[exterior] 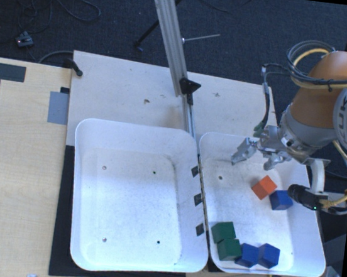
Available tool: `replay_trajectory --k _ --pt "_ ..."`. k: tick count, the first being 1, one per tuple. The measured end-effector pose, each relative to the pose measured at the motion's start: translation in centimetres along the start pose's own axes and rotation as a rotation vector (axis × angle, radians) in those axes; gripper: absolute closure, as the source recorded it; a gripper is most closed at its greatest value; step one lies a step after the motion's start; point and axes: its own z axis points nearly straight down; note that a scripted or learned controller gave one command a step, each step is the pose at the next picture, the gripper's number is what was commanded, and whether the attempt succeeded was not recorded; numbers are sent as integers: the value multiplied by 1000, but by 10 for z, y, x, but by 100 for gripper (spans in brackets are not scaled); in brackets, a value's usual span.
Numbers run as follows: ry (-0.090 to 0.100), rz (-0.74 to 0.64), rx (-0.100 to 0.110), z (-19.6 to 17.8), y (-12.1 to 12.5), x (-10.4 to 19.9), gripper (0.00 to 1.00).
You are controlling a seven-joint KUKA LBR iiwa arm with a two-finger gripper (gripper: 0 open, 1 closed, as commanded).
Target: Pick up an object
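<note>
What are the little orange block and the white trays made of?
The orange block looks like painted wood or hard plastic: flat matte faces, sharp edges, no shine. I can't tell which. The white bins look like thin moulded plastic: smooth, rounded corners and a raised rim, with small dark specks on the floor.

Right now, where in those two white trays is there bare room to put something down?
The left bin has bare floor from wall to wall. In the right bin, the far-left floor beside the divider is bare. It is crowded near the orange block, blue block, and the green and blue cluster along its near edge.
</note>
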Motion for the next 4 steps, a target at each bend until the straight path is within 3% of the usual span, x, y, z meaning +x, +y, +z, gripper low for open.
replay_trajectory --k 1,2,3,4 --pt "-4 0 1 36 44 -59 0" --pt "0 -1 1 128 15 -92 0" --pt "1 -6 1 126 -3 -41 0" --pt "1 2 1 116 -4 -45 100"
